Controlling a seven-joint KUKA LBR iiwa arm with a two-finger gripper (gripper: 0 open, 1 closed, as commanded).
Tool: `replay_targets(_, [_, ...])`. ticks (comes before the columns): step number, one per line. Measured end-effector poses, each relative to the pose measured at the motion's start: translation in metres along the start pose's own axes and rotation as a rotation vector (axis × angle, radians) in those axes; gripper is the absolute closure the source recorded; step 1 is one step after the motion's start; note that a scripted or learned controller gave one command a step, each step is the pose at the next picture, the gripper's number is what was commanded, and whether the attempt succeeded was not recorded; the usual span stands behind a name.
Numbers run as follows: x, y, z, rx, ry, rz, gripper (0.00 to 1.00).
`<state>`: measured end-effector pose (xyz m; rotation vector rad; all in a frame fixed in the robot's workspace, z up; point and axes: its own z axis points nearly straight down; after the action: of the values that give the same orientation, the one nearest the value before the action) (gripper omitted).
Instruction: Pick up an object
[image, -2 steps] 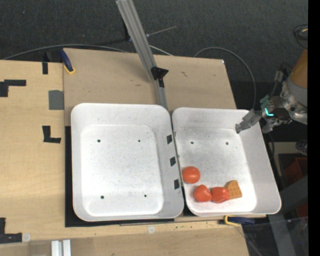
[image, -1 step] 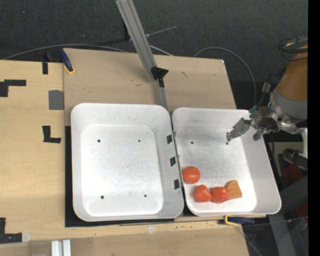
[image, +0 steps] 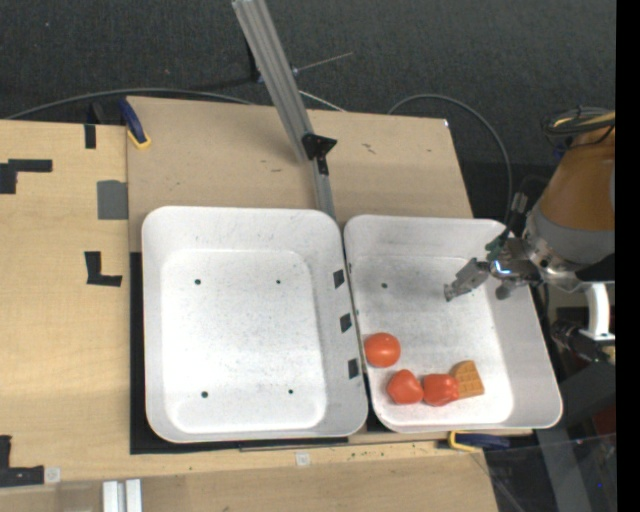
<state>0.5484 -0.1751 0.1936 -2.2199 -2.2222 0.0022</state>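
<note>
The right bin (image: 520, 345) holds several small items near its front. A round orange-red piece (image: 382, 350) lies by the bin's left wall. Closer to the front edge, two red pieces (image: 404, 386) (image: 438, 389) sit side by side, and a tan waffle-like block (image: 467, 379) touches the second one. My gripper (image: 477, 291) hangs over the right bin's back right part, well behind and to the right of these items. It is open, with nothing between its fingers.
The left bin (image: 160, 300) sits beside the right one, joined by black clips along the shared wall. A grey metal bar (image: 285, 85) slants down from the back to the bins' junction. The arm's orange band (image: 585, 185) is at the right edge.
</note>
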Motion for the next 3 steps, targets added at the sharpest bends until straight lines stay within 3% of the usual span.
replay_targets(1, [-0.002, 0.0, 0.044, 0.004, 0.001, 0.0, 0.0])
replay_targets(2, [-0.001, 0.001, 0.031, 0.001, 0.0, -0.001, 1.0])
replay_targets(3, [-0.004, 0.006, -0.031, -0.007, -0.002, 0.0, 1.0])
